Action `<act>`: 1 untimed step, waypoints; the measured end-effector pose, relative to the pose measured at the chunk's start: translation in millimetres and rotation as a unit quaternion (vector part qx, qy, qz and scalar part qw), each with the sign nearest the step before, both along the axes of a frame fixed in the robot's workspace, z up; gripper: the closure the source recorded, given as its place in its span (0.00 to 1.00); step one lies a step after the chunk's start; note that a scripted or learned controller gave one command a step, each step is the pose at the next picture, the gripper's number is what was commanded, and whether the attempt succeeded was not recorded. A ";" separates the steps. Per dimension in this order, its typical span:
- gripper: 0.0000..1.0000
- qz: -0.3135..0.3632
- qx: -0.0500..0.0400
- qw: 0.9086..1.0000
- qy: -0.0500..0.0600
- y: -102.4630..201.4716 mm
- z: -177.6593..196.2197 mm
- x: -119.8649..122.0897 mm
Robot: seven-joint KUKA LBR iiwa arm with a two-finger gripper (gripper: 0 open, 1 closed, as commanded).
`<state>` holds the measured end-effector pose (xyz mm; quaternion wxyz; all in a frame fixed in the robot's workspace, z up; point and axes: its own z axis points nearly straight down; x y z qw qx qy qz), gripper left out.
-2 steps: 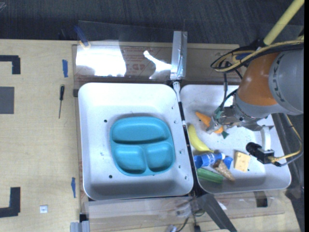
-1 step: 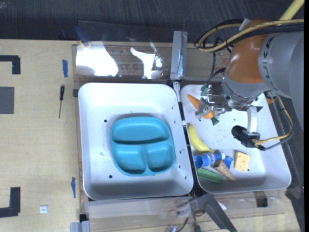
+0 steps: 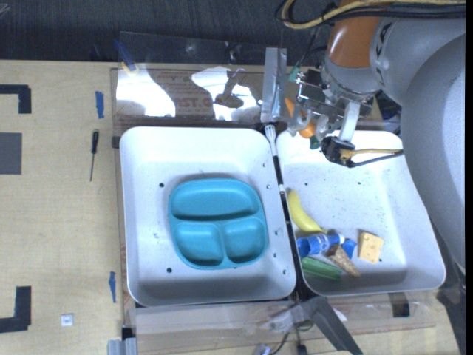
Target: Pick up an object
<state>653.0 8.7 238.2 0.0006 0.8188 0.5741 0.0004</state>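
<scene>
Nearest the camera, along the front wall of the right bin [image 3: 425, 276], lies a small heap: a green object [image 3: 321, 269], a blue bottle-like item [image 3: 319, 244], a brown piece [image 3: 344, 257] and a yellow block [image 3: 370, 246] with holes, like cheese. Just behind them a yellow banana [image 3: 301, 211] lies beside the bin's left wall; its long axis runs from the back-left to the front-right, and it is gently curved. The left bin [image 3: 140, 198] carries a blue divided tray [image 3: 218, 220] in its middle, with the one long compartment toward the back and two smaller ones toward the front. The gripper [image 3: 325, 135] hangs over the back-left corner of the right bin, near the wall between the bins. If the jaws are wide or narrow I cannot tell. Something orange [image 3: 310, 128] is seen beside it, but whether it is held is not clear. Both bins sit on the wooden counter [image 3: 52, 198].
</scene>
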 end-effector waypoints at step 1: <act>1.00 0.057 0.000 0.998 0.003 -34.6 -33.3 -58.7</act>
